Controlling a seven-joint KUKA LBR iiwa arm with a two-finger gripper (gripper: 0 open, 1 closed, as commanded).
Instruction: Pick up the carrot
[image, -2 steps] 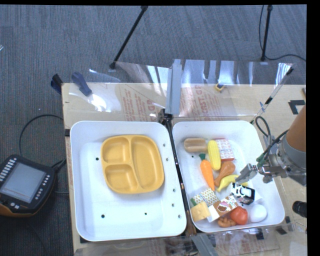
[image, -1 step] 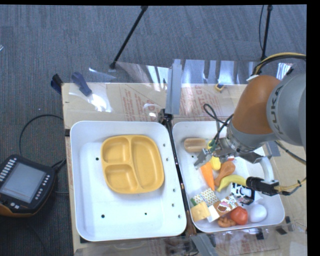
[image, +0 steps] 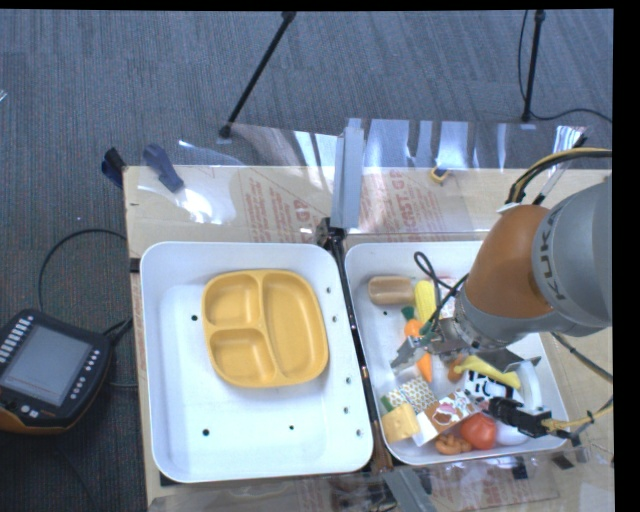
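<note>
The gripper is down in the right bin, hanging off the grey arm with its orange band. Can't tell how the tool is set, there's just too much clutter around the tip to read it.

The carrot is a small orange piece sitting right at the gripper tip, touching or just under it, and I can't say it's actually being held. Another orange bit lies just above, next to a yellow corn cob and a brown bread roll near the bin's far wall. Toward the near edge there's a cheese wedge, a red tomato and a banana.

Left bin holds a yellow divided plate, sitting well apart from the arm. Both bins rest on a cardboard-covered bench, clear sheeting along the back. Floor is grey carpet, with a teach pendant lying off to the left and a couple of stand legs behind.
</note>
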